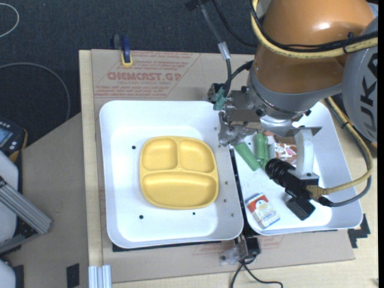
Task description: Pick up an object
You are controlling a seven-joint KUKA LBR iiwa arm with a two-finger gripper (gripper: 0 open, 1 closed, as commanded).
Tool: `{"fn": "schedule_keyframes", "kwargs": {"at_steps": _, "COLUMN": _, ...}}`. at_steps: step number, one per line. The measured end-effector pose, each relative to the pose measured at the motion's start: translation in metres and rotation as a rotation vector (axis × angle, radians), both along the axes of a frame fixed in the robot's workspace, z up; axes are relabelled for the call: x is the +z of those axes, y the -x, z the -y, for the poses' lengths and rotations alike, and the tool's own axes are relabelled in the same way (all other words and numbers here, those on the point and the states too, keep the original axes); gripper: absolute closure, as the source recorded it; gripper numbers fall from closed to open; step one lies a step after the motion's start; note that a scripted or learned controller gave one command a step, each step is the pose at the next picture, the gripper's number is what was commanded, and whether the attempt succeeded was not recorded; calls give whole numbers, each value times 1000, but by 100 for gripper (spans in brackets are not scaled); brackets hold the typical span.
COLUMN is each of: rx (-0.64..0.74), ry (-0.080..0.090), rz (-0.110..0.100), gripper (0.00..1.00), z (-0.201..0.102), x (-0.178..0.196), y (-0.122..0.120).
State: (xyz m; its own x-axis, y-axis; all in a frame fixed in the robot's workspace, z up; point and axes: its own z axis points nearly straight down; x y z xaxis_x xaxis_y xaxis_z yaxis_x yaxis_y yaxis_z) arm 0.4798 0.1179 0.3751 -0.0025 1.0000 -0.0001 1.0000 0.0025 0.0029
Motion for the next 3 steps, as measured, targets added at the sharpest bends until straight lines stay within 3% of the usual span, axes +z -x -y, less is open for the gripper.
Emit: {"fn": "schedule_keyframes", "kwargs": {"at_steps": 3, "rx": 4, "ry": 1, "rz": 5, "gripper": 100, "z": -2, "x": 30, "y": -1}}
